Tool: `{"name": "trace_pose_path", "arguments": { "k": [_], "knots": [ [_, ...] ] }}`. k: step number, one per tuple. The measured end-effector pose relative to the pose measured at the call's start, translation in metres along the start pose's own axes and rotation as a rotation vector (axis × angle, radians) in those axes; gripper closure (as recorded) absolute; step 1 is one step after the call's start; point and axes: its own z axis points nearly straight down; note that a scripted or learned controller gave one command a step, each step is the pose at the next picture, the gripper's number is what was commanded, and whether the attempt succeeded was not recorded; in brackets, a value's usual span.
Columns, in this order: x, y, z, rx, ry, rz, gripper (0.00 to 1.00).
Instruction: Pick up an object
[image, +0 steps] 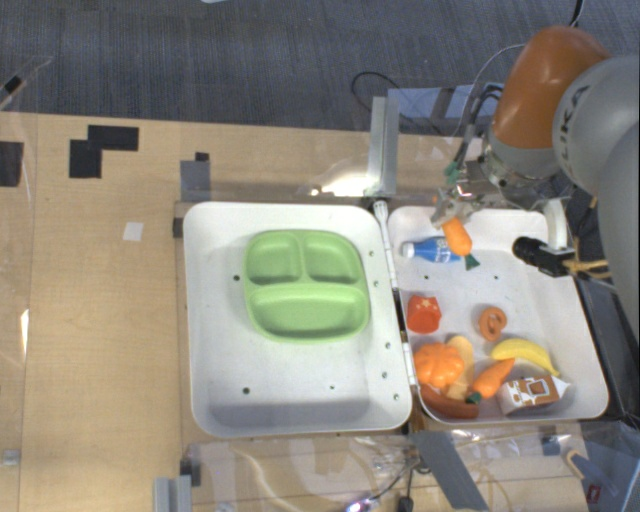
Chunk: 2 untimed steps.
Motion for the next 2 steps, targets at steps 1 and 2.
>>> {"name": "trace_pose_path", "arguments": {
  "k": [1,2],
  "knots": [
    [0.001,-0.022,-0.123,0.000,-0.001,0.061,1.00],
    [0.055,-0.081,-0.076,0.005,0.000,-0.044,1.00]
  ]
}}
